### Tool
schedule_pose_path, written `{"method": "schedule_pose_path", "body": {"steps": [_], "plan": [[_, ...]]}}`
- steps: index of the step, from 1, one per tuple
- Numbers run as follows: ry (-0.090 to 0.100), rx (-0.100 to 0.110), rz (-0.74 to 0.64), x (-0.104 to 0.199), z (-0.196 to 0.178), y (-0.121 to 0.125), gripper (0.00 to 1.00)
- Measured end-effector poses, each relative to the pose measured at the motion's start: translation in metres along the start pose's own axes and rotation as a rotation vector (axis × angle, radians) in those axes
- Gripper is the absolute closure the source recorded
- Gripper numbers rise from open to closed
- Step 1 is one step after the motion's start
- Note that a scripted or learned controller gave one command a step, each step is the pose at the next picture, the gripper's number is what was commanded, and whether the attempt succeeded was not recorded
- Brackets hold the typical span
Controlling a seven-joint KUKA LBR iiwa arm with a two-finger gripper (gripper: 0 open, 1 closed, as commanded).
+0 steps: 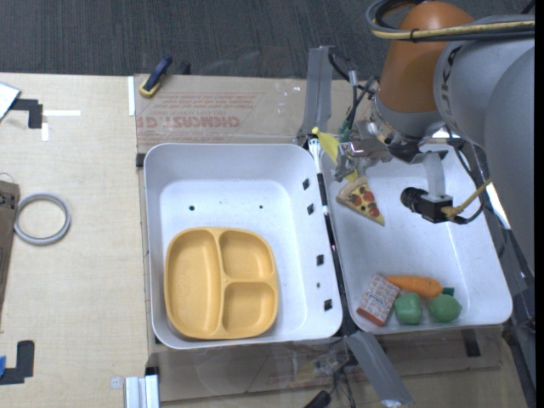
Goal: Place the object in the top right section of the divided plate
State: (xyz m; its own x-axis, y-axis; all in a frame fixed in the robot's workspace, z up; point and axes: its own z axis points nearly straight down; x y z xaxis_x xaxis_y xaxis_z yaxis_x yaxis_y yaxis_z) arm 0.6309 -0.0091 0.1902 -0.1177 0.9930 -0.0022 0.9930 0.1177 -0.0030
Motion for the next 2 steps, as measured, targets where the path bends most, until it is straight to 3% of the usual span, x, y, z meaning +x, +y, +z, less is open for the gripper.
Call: {"method": "schedule_pose_path", "body": {"steps": [1,2], "plan": [[-0.002,0.001,-0.002,-0.001,-0.008,0.000,1.00],[-0.001,-0.004,-0.203,-0.096,0.018,0.017,1.00]]}}
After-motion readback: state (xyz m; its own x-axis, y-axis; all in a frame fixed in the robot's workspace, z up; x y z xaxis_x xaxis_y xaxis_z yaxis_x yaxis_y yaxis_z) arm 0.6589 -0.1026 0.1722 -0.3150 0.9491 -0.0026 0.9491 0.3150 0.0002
